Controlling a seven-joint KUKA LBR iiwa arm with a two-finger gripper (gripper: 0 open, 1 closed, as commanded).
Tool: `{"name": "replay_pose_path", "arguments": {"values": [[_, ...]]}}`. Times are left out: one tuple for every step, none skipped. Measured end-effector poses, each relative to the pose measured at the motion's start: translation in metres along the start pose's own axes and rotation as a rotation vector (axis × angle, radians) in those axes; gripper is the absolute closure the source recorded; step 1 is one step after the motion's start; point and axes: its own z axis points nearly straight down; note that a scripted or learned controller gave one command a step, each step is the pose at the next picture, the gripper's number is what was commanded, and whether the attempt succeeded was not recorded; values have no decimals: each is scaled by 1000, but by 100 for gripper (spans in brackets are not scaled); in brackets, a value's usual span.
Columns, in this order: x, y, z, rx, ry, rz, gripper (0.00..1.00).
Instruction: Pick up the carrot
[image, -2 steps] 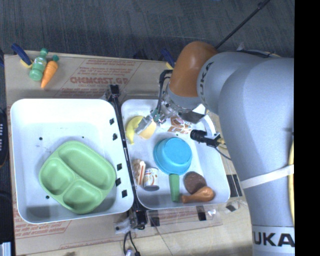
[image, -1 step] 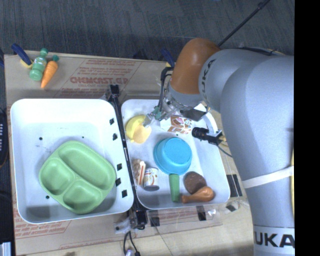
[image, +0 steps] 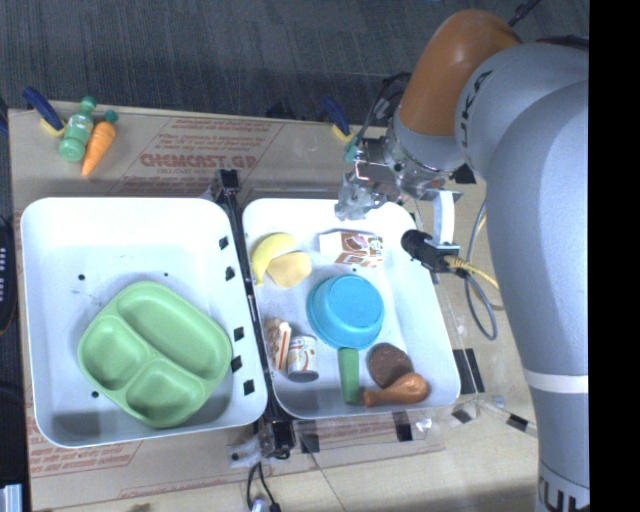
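Note:
The carrot (image: 98, 146), orange with a green top, lies outside the bins on the cardboard at the far left back corner, next to a green toy bottle (image: 76, 134). My gripper (image: 352, 203) hangs over the back rim of the right bin (image: 437, 330), far to the right of the carrot. Nothing shows between its fingers.
The left bin (image: 40, 300) holds a green divided plate (image: 155, 350). In the right bin lie a yellow fruit (image: 272, 252), a blue pan with a green handle (image: 346, 310), a small carton (image: 352, 247), a can (image: 296, 353) and a drumstick (image: 395, 385). The big grey arm fills the right side.

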Motion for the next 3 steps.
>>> {"name": "replay_pose_path", "arguments": {"values": [[1,-1,2,4,1,-1,0],[17,2,144,-1,-5,-106,0],[12,-1,148,7,4,-274,0]]}}
